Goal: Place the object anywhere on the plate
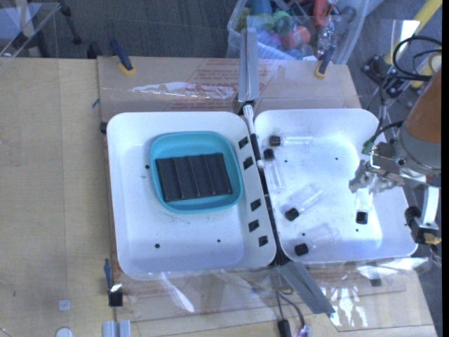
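With the teal plate [158,149] in the left bin bearing only a dark ridged block [193,177], the claw [366,188] is hovering at the frame's right over clear vials [303,203], nothing placed yet, its grip state impossible to tell.

Grey arm with orange band reaching in from the right, tool [367,188] pointing down

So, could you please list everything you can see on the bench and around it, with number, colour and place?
Shallow white bins: two, side by side on the bench.
Teal plastic plate: one, in the left bin.
Dark ribbed rectangular block: one, lying on the plate.
Clear plastic tubes with black caps: about five, scattered in the right bin.
Clear plastic box of colourful objects: one, behind the bins.
Grey arm with orange band: one, at the right edge.
Metal two-finger gripper: one, over the right bin; jaws unclear.
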Controlling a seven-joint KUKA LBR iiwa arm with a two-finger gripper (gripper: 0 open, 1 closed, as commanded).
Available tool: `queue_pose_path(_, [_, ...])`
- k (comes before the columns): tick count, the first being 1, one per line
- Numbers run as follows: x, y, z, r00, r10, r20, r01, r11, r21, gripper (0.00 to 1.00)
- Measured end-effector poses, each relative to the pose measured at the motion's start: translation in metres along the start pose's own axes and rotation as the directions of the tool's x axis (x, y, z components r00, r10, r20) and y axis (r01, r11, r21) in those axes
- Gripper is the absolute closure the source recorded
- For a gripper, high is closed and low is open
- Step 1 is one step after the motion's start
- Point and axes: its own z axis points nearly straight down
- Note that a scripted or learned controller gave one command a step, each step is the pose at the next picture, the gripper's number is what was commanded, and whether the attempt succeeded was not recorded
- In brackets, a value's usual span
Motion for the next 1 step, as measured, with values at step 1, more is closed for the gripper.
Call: queue_pose_path(1, [0.0000, 0.0001, -0.0001, 1.000, 0.000, 0.000, 0.000, 1.000, 0.000, 0.00])
